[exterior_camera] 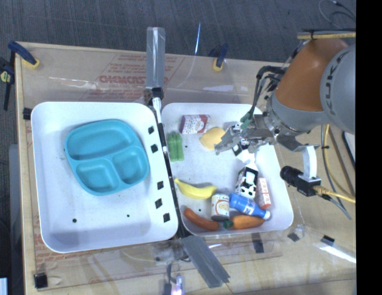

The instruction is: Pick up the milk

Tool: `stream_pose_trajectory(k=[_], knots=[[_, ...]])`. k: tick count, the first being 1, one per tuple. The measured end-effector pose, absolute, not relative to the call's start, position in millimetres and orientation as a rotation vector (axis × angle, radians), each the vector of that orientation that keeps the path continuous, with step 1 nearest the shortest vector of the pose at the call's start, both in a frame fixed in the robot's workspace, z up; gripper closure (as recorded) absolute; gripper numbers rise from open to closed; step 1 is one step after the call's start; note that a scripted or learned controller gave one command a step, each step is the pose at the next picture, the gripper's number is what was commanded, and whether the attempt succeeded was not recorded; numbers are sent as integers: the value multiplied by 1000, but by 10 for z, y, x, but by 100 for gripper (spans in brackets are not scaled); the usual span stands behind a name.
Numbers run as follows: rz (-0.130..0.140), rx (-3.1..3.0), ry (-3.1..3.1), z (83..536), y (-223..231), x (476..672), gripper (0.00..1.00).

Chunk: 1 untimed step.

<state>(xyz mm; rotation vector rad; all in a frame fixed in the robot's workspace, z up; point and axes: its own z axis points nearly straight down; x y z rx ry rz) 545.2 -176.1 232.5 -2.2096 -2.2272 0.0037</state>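
You have the bench (86, 72) carrying two white bins side by side. The left bin (49, 214) holds a blue sectioned tray (106, 155), and none of that concerns you now. Your work is in the right bin (197, 112), where the arm (314, 78) reaches in from the right with the claw (235, 140) hanging over the bin's upper middle, just beside a yellow lemon-like piece (210, 138). How wide the claw stands cannot be told from this angle, and nothing can be seen in its grasp.

The milk (247, 180), a small white carton with black cow patches, stands lower in the same bin, near the right wall, just beneath the wrist. A blue bottle (247, 206) and a small red carton (263, 195) crowd it closely, with a can (220, 206), a carrot (245, 222), a sausage (200, 220) and a banana (194, 189) lying toward the front.

You are, by my reading, at the approach step: the carton is not yet taken. Next you would need to bring the claw toward the bin's front right, centre it over the carton and descend cleanly between its neighbours.
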Motion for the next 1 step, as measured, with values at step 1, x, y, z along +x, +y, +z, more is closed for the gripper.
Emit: stream_pose_trajectory(k=[1], knots=[[2, -2248, -2191, 2586, -1530, 5836, 0]])
